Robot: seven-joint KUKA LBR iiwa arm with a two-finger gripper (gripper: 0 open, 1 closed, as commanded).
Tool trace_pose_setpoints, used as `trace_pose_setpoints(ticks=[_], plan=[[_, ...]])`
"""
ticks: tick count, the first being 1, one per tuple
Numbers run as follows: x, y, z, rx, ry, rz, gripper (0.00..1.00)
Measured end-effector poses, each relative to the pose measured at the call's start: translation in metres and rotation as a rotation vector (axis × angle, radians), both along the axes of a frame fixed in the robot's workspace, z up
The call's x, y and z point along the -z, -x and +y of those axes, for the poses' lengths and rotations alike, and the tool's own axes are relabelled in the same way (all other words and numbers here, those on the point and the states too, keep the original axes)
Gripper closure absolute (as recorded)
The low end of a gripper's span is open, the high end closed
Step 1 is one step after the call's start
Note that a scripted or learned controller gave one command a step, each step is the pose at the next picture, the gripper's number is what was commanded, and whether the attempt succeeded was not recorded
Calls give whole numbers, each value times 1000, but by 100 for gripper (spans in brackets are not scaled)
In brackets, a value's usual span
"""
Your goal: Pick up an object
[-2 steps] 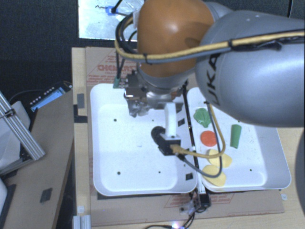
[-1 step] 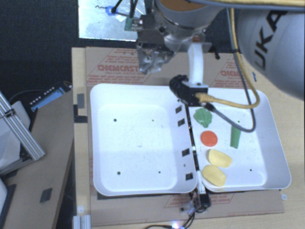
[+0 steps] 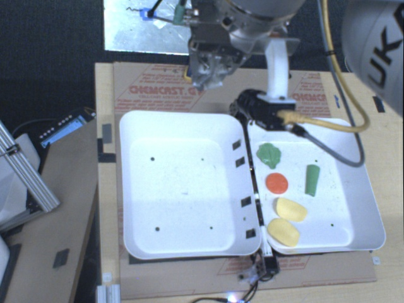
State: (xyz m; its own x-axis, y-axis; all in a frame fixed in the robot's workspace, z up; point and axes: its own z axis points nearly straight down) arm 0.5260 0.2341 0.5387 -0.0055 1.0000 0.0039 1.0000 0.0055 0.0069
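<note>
The left bin (image 3: pixel 183 188) is resting on a printed cardboard sheet (image 3: pixel 158 84), with its right rim meeting the right bin (image 3: pixel 353 207). The gripper (image 3: pixel 205 79) is hanging over the cardboard sheet just beyond the far edge of the left bin, near that bin's far right corner, and it is standing apart from every loose item. Its tip is showing as a blurred metallic mass, so its state cannot be told, and nothing is visibly being held.

All candidate objects are lying in the left half of the right bin. The green leafy piece (image 3: pixel 269 154) is sitting near the far left corner. The red disc (image 3: pixel 276 183) is lying just nearer than it. The near yellow piece (image 3: pixel 283 232) is resting by the near left corner, with the far yellow piece (image 3: pixel 291 209) just beside it. The green bar (image 3: pixel 312 179) is lying towards the middle, to the right of the red disc and apart from it.
</note>
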Motion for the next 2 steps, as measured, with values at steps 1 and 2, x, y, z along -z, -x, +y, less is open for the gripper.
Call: trace_pose_setpoints(ticks=[1, 2], plan=[[4, 27, 0, 0, 3, 7, 100], [4, 40, 0, 0, 3, 6, 100]])
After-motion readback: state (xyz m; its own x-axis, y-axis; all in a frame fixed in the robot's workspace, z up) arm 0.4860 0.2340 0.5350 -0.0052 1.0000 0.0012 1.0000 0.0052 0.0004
